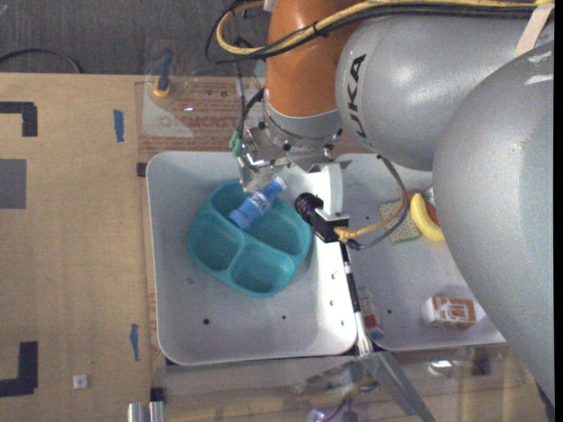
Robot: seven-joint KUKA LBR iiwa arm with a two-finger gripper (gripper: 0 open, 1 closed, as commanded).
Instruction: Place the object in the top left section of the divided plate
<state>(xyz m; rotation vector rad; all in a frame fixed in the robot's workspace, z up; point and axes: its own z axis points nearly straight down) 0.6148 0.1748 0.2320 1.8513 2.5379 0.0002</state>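
Gripper (260,176): low over the teal divided plate (251,244); the fingers look clamped on the top of a small blue bottle (255,204).
Bottle: tilted, its lower end above the plate's upper sections, near a divider.
Risk: released here, it may roll across the ridge into the wrong section.
Cause: slanted hold, round body.

Bright, even light from overhead; glare shines on the grey arm (457,86) and its orange band (303,51), the white bin (176,306) shows soft shadows, detail slightly grainy
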